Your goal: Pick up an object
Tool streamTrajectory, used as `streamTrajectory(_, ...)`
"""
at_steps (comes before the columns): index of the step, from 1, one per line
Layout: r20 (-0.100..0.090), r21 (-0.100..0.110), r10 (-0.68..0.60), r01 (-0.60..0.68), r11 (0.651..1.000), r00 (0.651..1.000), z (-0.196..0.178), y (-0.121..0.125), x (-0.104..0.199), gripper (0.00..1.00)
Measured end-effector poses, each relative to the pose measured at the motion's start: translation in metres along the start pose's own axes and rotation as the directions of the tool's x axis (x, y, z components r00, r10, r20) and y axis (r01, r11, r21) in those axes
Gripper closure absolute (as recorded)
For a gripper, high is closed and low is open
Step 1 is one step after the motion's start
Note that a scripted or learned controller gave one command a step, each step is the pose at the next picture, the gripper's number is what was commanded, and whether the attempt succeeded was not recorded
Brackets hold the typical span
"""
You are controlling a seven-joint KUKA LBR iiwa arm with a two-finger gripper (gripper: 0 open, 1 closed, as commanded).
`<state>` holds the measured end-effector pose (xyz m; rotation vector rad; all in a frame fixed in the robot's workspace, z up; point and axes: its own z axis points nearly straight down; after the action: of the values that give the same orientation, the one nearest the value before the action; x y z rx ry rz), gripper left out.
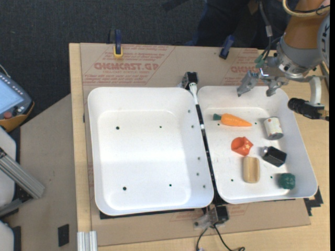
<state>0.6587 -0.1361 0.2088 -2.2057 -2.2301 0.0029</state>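
My gripper hangs open above the far rim of the right bin, with nothing between its two fingers. In that bin lie an orange carrot, a red piece, a tan wooden block, a small white can, a black block and a dark green piece. The carrot is the nearest thing to the gripper, lying below and a little left of it.
The left bin stands beside the right one, both on a cardboard sheet. A blue clamp and another clamp hold the sheet's far edge.
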Motion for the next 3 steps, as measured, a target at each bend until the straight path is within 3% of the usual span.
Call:
streamTrajectory(1, -0.001, 0.009, 0.008, -0.008, 1.000, 1.000, 0.068, -0.032, 0.027, 0.00)
streamTrajectory(2, 0.003, -0.008, 0.008, -0.008, 1.000, 1.000, 0.127, 0.010, 0.038, 0.00)
streamTrajectory(3, 0.000, -0.007, 0.011, -0.011, 1.000, 1.000, 0.018, -0.087, 0.067, 0.00)
